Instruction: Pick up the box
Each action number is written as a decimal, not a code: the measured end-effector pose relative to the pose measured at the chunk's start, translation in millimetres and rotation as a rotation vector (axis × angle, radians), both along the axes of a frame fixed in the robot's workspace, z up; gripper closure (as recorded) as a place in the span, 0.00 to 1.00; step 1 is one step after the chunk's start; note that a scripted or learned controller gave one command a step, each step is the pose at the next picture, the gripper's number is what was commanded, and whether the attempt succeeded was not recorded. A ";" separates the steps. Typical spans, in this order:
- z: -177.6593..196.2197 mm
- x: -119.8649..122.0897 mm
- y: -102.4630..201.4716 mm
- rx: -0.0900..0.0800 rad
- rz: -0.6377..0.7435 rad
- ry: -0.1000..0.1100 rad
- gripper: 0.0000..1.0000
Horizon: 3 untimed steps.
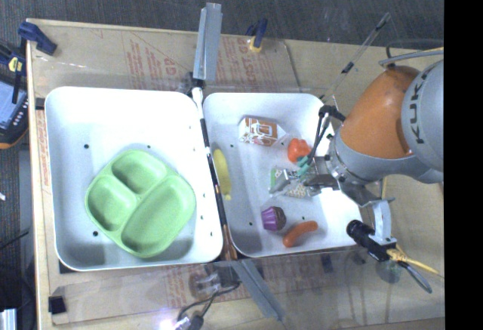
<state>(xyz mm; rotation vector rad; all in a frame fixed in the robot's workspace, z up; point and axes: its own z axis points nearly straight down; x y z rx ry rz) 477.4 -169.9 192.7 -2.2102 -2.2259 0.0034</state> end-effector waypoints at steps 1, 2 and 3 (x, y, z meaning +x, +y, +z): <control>-96.4 56.0 -39.9 -0.003 -0.154 -0.011 0.00; -85.8 56.4 -40.7 -0.005 -0.151 -0.011 1.00; -11.9 65.0 -27.7 -0.002 0.226 -0.005 1.00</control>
